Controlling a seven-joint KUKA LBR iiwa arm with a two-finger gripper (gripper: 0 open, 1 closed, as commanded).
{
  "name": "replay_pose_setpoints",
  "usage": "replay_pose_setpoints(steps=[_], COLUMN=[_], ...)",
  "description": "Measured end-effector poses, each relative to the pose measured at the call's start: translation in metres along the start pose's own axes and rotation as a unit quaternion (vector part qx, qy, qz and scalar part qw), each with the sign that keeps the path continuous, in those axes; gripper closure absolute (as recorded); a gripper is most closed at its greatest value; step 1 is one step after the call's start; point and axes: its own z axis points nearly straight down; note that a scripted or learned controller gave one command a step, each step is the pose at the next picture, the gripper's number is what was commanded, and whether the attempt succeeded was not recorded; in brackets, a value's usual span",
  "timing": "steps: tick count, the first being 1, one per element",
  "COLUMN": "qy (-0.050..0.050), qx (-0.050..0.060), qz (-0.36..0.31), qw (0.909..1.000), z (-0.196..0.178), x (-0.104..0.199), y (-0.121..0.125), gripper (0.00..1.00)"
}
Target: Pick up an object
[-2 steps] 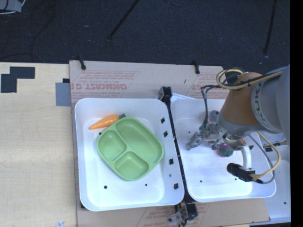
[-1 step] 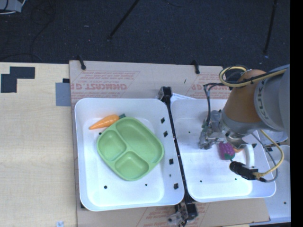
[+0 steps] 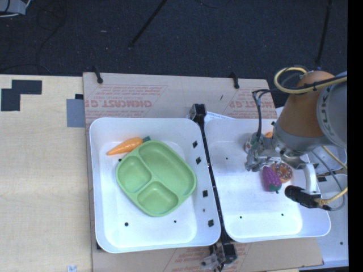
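Where the hand (image 3: 253, 154) hangs (grip state unclear), purple toy (image 3: 271, 178) just beside, right bin (image 3: 255, 225).

Just one camera here, mounted up high over the surface (image 3: 45, 169) and looking down at a slant. It's far enough back to catch both bins, with the pincer (image 3: 253, 154) sitting toward the right of the frame.

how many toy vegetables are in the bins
2: an orange carrot in the left bin beside the green plate, a purple eggplant in the right bin; the arm may hide others.
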Motion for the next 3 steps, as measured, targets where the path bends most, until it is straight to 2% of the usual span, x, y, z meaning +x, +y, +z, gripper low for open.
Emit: replay_pose_setpoints(steps=[2,3], qy=[0.0,0.001], qx=[-0.001,0.002], qz=[-0.004,-0.005], qw=[1.0,1.0], z=[-0.088,-0.097], x=[-0.009,0.04], y=[-0.004,-0.012], gripper=[1.0,1.0])
